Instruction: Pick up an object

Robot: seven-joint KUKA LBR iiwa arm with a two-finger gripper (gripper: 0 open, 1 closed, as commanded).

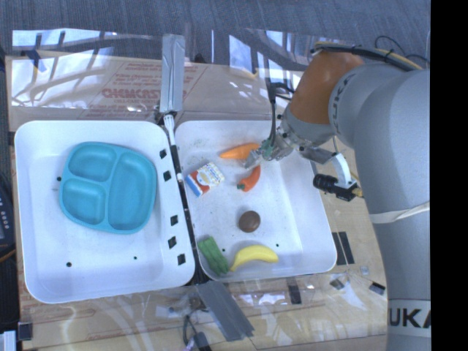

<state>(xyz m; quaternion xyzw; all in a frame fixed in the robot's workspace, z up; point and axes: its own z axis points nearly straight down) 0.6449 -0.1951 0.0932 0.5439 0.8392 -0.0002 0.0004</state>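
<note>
Nothing is lifted yet; the pick is only at the approach stage. The gripper (269,152) sits low in the right bin (311,218), between the orange carrot (238,151) and a red-orange pepper (250,178), close to both. Whether it is released or clenched I cannot tell. The carrot lies flat near the bin's far side, small and tapered, likely the target

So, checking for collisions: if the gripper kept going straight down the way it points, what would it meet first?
Probably the orange carrot or red pepper just beneath the gripper; depth is unclear.
</note>
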